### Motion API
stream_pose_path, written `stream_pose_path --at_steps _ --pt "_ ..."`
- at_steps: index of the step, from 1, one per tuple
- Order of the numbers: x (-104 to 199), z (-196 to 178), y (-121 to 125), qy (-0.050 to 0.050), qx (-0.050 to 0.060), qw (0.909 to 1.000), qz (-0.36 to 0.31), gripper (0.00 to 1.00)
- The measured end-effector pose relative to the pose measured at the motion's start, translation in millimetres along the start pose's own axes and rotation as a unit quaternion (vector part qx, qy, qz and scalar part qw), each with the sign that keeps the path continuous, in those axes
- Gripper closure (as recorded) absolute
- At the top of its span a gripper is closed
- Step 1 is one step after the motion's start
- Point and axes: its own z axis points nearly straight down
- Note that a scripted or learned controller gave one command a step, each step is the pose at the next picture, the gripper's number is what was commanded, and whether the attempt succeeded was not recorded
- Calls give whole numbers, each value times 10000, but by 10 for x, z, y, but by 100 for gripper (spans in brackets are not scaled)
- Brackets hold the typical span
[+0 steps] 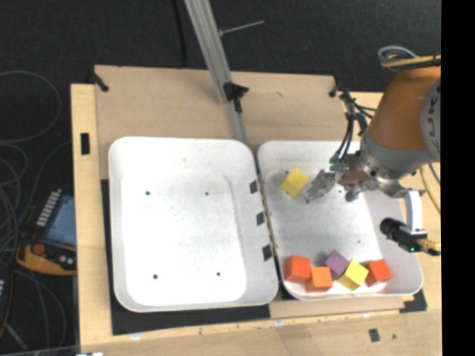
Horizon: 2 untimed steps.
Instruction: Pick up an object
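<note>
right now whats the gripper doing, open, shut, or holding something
Gripper: cannot be told; it sits beside the yellow block in the right bin, with nothing visibly held.

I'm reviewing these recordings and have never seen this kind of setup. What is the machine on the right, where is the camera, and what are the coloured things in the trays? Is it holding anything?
This is one picture from a fixed camera above a wooden bench, looking down at a slant. The bench bears two shallow white bins side by side: the left bin and the right bin.

The grey and orange machine reaching in from the right is a robot arm. At its end is a two-finger gripper, the part that picks things up.

In the right bin lie small coloured blocks. A lone yellow block sits near the bin's upper left, just left of the gripper. Along the near edge is a cluster: two orange blocks, a purple block, another yellow one and a red-orange one.

Nothing shows between the gripper's fingers.
</note>
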Motion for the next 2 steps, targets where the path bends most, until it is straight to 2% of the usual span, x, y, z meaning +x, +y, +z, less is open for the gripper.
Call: stream_pose_path --at_steps 1,2 --pt "117 310 -161 2 24 10000 -15 0" --pt "114 1168 456 -9 -2 10000 -43 0"
